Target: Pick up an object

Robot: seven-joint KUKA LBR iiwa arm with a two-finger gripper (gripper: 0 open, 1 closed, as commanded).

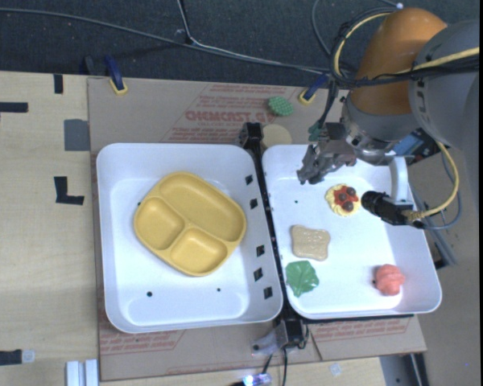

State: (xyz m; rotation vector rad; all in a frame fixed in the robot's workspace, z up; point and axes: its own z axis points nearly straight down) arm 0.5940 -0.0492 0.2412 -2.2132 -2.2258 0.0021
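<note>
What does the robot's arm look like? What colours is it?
The arm is big, round and grey, with a shiny orange band near its wrist. Yellow and black cables loop around it. At its tip is a small dark metal end effector with two fingers.

The bench [32,215] has a light wooden top with some black marks at the left of the frame. A brown cardboard sheet [217,115] with red print lies on it. Two white bins stand side by side on the cardboard: the left bin [117,240] in the middle, the right bin [286,163] toward the right. A small green object [280,105] lies on the cardboard near the top.
</note>
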